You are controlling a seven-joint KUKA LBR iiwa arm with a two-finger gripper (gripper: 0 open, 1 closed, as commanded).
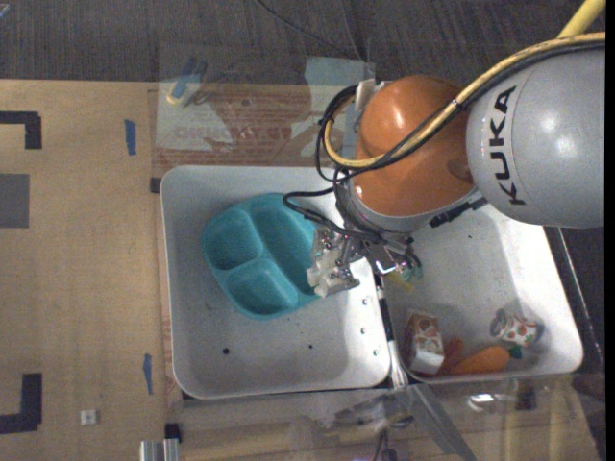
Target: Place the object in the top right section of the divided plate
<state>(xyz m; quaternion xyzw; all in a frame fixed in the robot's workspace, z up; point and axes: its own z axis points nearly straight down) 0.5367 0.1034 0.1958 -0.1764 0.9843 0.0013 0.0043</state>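
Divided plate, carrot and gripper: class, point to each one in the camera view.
Divided plate (252,257): camera view, on its centre ridge.
Carrot (480,359): camera view, on its orange body.
Gripper (330,269): camera view, between its fingertips.

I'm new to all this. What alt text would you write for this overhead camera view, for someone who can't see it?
A grey and orange robot arm reaches from the right, its gripper at the right edge of a teal divided plate lying in the left white bin. The right white bin holds a carrot-like orange toy and a few other small items.
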